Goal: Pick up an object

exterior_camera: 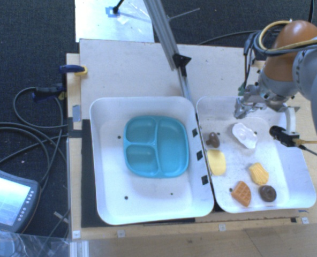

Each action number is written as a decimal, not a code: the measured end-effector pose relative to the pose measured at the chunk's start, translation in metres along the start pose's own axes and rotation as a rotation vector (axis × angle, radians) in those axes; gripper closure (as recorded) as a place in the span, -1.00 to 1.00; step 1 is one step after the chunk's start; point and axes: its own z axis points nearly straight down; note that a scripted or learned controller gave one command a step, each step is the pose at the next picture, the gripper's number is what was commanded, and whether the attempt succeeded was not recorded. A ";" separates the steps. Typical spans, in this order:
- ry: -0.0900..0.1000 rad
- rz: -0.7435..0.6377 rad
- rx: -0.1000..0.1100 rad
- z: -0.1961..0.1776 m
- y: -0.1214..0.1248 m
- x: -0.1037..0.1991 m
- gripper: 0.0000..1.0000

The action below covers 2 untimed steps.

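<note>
Hovering tool (243,109), finger state not discernible, above white object (244,135) in right bin (307,181); approach step, descent and closure judged next.

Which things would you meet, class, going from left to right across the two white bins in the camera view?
Blue divided plastic plate → small brown lump → pale yellow piece → orange waffle-like piece → round dark brown piece.

Pincer (243,110) above right bin (303,170), near white object (244,135); teal tray (156,146) in left bin (107,159)
</note>
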 end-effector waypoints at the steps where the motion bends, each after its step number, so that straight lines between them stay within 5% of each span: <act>1: -0.001 0.003 -0.002 -0.057 -0.004 -0.008 1.00; 2: 0.000 -0.001 -0.004 -0.112 -0.002 -0.008 1.00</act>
